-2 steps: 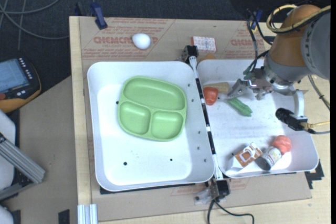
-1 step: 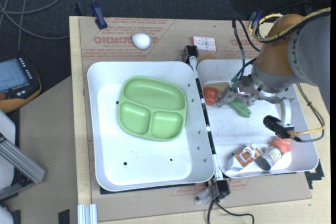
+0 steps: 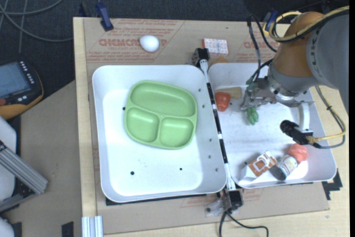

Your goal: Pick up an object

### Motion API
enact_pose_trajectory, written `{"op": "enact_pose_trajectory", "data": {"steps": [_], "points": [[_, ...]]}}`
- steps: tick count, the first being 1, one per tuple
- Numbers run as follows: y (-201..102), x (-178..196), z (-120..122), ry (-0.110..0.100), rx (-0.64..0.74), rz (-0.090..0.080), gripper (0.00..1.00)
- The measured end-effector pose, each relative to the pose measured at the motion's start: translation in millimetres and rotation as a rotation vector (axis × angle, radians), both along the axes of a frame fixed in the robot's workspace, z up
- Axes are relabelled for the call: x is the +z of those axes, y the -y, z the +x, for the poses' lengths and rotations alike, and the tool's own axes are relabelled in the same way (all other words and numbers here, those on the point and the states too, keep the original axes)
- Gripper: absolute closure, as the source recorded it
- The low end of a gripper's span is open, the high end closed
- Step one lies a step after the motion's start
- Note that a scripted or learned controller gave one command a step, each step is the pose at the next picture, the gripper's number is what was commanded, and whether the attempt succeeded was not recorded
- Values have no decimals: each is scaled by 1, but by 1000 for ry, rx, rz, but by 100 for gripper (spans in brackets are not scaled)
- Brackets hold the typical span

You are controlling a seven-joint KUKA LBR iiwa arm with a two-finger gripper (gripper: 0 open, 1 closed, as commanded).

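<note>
One green object (image 3: 253, 116) lies right below the fingers (image 3: 252, 104).

Pincer (image 3: 252, 104) fingers' spread unclear; arm (image 3: 327, 47) cropped at right edge

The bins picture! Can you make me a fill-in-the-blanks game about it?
1. The green plate lies in the ____ bin.
2. The white egg sits on the board, ____ both bins.
3. The gripper is above a small ____ toy in the right bin.
4. The plate has ____ compartments.

Missing words: left; outside; green; three
</note>
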State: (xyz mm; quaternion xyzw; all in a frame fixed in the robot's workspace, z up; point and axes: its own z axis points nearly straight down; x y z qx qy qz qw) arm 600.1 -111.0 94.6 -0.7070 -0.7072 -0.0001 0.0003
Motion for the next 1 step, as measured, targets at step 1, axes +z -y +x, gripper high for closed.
{"op": "enact_pose_trajectory", "data": {"steps": [1], "points": [[-62, 116, -55, 2, 1, 0, 100]]}}
